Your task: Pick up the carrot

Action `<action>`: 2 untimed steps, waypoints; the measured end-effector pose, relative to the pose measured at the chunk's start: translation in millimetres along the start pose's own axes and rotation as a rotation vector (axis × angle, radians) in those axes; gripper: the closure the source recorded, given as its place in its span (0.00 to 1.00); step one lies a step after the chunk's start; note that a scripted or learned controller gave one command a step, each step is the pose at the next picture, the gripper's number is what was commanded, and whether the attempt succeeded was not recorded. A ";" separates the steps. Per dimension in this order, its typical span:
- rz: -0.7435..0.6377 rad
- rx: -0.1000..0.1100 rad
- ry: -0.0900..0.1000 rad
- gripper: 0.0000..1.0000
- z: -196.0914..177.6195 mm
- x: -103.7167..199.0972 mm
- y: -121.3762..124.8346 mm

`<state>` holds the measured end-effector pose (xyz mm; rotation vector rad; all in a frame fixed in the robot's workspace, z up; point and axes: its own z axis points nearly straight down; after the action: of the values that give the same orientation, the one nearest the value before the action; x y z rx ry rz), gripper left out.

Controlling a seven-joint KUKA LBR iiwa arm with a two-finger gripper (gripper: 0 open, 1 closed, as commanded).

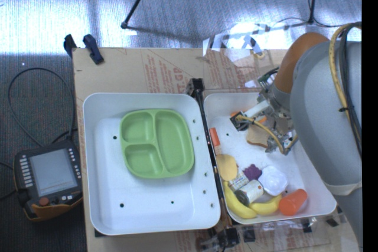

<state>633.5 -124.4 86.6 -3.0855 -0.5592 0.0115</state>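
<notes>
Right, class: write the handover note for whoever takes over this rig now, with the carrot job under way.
Pincer: low in the far part of the right bin, over a tan slice. I cannot tell whether it grips anything.
Carrot: most likely the orange piece in that bin's near right corner, beside the banana and apart from the pincer. A small orange piece by the left wall could be it instead.
Left bin: holds the green divided plate.
Done: nothing visible; the carrot is not lifted.
Left: confirm the carrot, move to it, grasp, lift.
</notes>
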 end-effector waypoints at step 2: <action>-0.014 0.007 -0.003 0.00 -9.7 2.3 -4.6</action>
<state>634.1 -119.3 96.3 -3.0749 -0.5790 0.0185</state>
